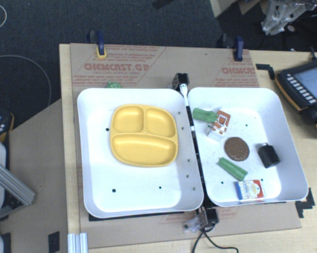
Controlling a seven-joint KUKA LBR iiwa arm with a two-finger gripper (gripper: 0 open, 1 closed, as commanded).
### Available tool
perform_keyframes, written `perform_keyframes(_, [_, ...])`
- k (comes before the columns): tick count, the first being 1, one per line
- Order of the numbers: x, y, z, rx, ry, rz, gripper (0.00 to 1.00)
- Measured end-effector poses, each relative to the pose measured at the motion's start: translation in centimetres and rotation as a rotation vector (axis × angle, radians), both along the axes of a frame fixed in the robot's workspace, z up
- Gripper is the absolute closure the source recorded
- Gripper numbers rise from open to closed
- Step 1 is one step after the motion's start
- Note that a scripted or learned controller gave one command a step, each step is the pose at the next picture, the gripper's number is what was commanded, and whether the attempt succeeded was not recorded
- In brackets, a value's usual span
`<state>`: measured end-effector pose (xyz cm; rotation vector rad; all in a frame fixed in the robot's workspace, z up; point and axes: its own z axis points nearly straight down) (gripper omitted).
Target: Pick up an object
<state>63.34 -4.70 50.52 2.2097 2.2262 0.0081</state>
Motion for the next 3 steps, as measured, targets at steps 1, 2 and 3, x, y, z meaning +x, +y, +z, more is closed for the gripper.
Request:
perform_keyframes(1, [-1.3, 0.1, -8.9, 0.0, 0.017, -0.009, 1.0])
perform_keyframes(2, [-1.0, 4.0, -3.6, 0.0, -0.001, -0.002, 1.0])
perform_keyframes(3, [-1.9, -7.4, 3.5, -0.008, -0.003, -0.019, 1.0])
